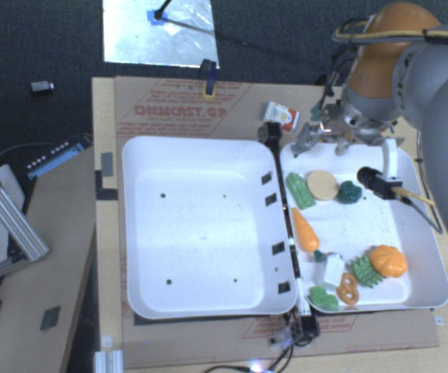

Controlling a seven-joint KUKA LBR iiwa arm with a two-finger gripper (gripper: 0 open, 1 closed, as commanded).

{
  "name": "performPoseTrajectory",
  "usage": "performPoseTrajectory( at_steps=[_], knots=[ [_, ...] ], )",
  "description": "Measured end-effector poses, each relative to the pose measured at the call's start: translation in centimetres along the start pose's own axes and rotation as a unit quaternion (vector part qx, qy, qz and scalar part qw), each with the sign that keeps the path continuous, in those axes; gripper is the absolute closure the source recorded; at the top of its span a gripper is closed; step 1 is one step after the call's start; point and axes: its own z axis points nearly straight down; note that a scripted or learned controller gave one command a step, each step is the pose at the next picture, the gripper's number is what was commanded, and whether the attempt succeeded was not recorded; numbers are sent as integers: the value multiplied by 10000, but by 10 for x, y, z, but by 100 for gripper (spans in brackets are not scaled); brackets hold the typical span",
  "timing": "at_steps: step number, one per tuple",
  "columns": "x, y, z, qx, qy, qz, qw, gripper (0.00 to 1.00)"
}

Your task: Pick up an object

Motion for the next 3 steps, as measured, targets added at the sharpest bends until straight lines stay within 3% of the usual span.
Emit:
performPoseTrajectory(
  at_steps=[1, 2, 3],
  knots=[
    [88, -9, 7, 85, 14, 12, 10000, 0],
    [23, -40, -21, 93, -2, 82, 9999, 0],
    [100, -50, 8, 96, 12, 25, 10000, 0]
  ],
)
